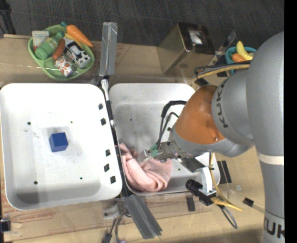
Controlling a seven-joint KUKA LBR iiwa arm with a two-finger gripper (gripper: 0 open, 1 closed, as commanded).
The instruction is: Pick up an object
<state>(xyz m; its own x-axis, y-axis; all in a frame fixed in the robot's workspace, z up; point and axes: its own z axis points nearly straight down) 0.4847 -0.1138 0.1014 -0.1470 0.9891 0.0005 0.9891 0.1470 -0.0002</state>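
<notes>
- I see my big grey robot arm (249,105) with its orange band reaching in from the right, over the right white bin (138,97).
- My end effector (156,152) is low in that bin, right at the top edge of a soft pink cloth (144,172).
- The pink cloth lies bunched up in the near left corner of the right bin, against the wall between the two bins.
- The tip looks like it is touching the cloth, but it is small and partly hidden by the wrist. I cannot tell if it is apart, together or pinching the cloth.
- In the left white bin (16,135) sits a small blue cube (58,141), near the middle, well apart from the arm.
- Behind the left bin, on the brown desk (138,54), there is a green bowl (39,59) full of toy food, with an orange toy carrot (77,34) on top.
- Behind the right bin stands a brown box (181,47) with a white label.
</notes>
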